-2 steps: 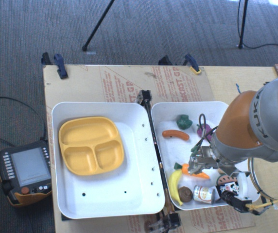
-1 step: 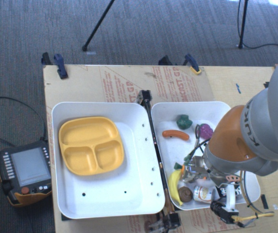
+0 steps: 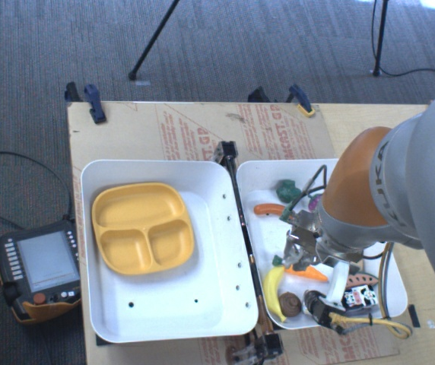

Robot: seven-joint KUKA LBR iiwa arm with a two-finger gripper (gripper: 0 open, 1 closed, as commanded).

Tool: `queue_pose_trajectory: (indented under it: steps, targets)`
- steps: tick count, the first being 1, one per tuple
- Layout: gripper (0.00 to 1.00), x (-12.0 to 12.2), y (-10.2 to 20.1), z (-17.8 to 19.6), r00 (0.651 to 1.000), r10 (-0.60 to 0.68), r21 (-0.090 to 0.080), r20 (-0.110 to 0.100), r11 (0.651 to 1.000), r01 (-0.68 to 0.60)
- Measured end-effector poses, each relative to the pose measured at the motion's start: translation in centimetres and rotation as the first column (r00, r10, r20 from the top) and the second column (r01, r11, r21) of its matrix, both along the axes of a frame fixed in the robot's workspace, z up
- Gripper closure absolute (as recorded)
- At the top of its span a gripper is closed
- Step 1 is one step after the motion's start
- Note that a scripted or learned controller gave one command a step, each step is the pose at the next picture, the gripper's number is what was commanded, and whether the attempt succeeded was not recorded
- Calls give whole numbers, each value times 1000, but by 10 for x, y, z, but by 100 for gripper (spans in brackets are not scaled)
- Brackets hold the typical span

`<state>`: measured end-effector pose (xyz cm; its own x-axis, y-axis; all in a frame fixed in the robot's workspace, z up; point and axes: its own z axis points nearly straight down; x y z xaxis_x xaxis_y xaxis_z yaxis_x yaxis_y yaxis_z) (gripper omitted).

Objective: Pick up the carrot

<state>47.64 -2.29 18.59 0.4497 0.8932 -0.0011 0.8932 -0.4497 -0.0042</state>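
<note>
The desk (image 3: pixel 164 128) carries two white bins. The left bin (image 3: pixel 111 318) holds a yellow plate (image 3: pixel 141 226). The arm (image 3: pixel 377 188) reaches over the right bin (image 3: pixel 259 177), its tool (image 3: pixel 303 258) low by a banana (image 3: pixel 272 291). Whether the tool grips anything cannot be told. The carrot (image 3: pixel 309 274) lies beside it, near the bin's front edge.

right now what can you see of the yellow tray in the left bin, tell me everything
The yellow tray is a rounded-corner plate, plastic by its look, split by raised ridges into three compartments: one long section along the far side and two smaller ones nearer the camera. It lies flat and right side up on the floor of the left bin, toward the bin's far left part, turned slightly askew. Nothing sits in it, and the arm is away over the other bin.
</note>
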Motion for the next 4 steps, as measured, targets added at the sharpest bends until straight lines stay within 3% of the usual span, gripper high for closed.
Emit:
queue_pose_trajectory:
  steps: [1, 2, 3, 4]
  targets:
    - [100, 0, -19, 39, 985, -170, -1, -3, 985, 170]
    - [0, -1, -18, 38, 986, -167, -1, -5, 986, 167]
    - [0, -2, -61, -101, 982, -187, 2, -4, 982, 187]
    - [100, -4, -61, -95, 982, -188, 4, -17, 982, 188]
